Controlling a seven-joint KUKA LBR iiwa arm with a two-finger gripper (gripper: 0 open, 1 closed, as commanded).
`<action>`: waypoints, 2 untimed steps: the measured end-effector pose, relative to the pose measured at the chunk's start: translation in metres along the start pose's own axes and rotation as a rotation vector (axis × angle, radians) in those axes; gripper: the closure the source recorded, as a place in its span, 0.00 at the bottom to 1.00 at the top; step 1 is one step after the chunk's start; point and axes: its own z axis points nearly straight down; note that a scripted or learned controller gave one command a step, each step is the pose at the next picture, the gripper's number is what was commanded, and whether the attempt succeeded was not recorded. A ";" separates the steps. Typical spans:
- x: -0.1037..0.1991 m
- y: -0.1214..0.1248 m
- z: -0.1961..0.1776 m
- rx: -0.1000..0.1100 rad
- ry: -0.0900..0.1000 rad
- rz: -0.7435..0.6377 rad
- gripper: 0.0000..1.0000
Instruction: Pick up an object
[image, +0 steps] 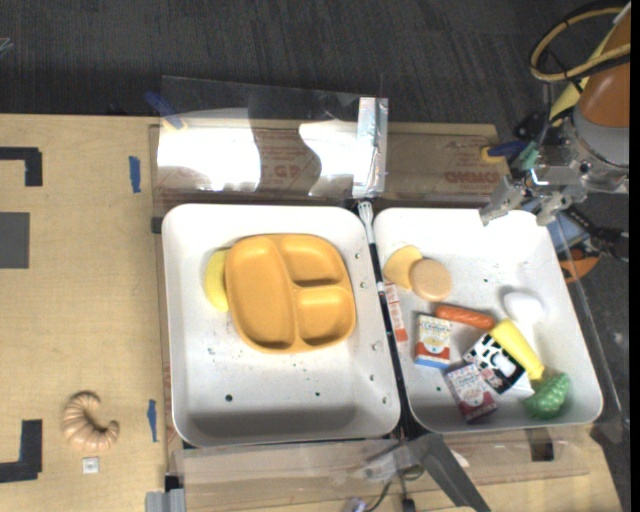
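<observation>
- Nearest the camera, low in the camera view, lies the front rim of the two bins; the right bin holds the clutter, all of it below and left of the gripper.
- Closest to the rim sit a green toy, a dark red packet and a black-and-white box, touching one another; a yellow piece lies across the box.
- Further up toward the gripper: a small carton, an orange stick, a white lump, and two round discs, one yellow, one tan, overlapping.
- The gripper hangs over the bin's far right corner, well apart from every object. Its fingertips blur against the rim, so I cannot tell how it is set; nothing is seen in it.
- Progress, as I judge it: nothing is picked yet. Choosing an object, descending, closing and lifting all remain.
- Far left of the gripper, the left bin carries an orange tray with a yellow thing peeking out beside it.
- Surface: a pale wooden bench with black marks and blue tape; a croissant toy lies at its near left, outside the bins.
- Behind the bins stands clear plastic sheet over cardboard; dark carpet beyond; yellow cable loops above the arm.
</observation>
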 end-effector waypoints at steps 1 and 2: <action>-0.044 -0.061 0.088 0.007 -0.001 0.163 0.00; -0.056 -0.030 0.071 -0.004 -0.002 0.240 0.00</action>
